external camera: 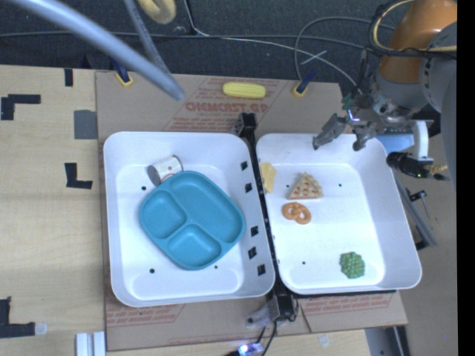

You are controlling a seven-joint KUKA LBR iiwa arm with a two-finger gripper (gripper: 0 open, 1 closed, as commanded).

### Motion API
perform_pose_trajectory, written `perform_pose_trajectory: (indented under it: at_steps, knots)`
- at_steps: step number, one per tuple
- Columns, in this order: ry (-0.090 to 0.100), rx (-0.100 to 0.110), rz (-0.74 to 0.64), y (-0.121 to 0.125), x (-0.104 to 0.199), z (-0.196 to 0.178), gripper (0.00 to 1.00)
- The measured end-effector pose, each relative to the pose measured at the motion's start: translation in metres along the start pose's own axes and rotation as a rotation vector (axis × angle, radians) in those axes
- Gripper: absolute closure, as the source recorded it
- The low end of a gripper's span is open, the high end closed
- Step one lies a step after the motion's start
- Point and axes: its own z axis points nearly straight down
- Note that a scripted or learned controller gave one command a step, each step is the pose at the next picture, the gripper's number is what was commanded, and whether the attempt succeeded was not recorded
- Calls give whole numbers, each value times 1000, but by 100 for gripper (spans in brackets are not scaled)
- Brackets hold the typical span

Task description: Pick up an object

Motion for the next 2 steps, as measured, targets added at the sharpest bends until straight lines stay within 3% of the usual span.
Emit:
perform_pose_trajectory:
  at_steps: [1,2]
  knots:
    - [-2,-14,-3,3,0,-9,0]
    - [-2,-9,-4,1,4,55,0]
